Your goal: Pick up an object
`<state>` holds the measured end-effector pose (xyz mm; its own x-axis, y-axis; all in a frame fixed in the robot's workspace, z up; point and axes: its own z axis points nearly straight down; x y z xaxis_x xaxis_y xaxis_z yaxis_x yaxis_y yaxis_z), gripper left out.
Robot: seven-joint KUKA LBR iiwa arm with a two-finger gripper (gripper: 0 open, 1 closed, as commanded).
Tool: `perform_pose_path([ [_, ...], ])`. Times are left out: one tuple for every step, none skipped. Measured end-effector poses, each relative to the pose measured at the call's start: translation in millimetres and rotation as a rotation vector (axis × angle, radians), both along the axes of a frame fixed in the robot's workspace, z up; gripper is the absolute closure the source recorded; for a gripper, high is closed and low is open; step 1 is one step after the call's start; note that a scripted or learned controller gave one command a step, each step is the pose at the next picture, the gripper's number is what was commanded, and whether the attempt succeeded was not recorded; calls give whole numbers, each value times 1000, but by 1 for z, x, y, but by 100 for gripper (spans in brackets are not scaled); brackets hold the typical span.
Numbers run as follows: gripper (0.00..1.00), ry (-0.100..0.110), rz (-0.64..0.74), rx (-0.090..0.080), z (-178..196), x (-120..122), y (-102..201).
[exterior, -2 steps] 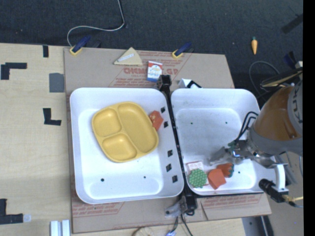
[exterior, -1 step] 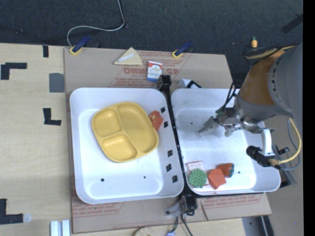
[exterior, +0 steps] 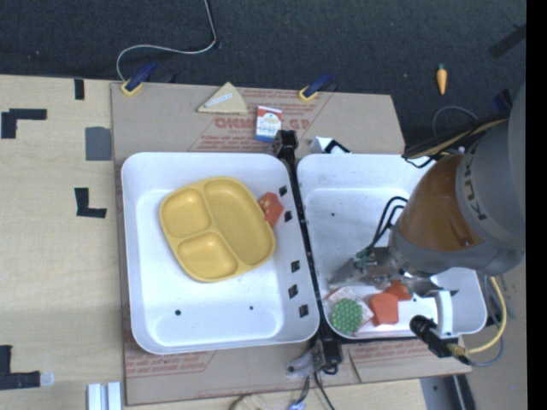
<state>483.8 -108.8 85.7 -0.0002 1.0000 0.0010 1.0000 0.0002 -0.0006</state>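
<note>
Your arm (exterior: 466,212) fills the right bin (exterior: 359,186) from the right, wrist low over its near end. The gripper (exterior: 376,265) hangs just above and slightly left of the pile there, so your nearest targets lie just toward the near rim: orange block (exterior: 386,306) a touch right, green disc (exterior: 346,316) a touch left (both touching or overlapping, edges hard to separate). Can't tell how wide the gripper is, and I see nothing held.

The left bin (exterior: 145,254) carries the yellow tray (exterior: 215,227), long axis running diagonally, with a small red piece (exterior: 272,206) against its right edge. That's well apart, across the divider (exterior: 297,237). The near rim crowds the pile; expect a tight descent.
</note>
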Motion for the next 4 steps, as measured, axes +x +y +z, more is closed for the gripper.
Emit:
perform_pose_path([
  [0, 0, 2, -1, 99, 5, 62],
  [0, -1, -1, -3, 132, 62, -1],
  [0, 3, -1, -2, 89, -1, -45],
  [0, -3, 0, -2, 0, 1, -54],
])
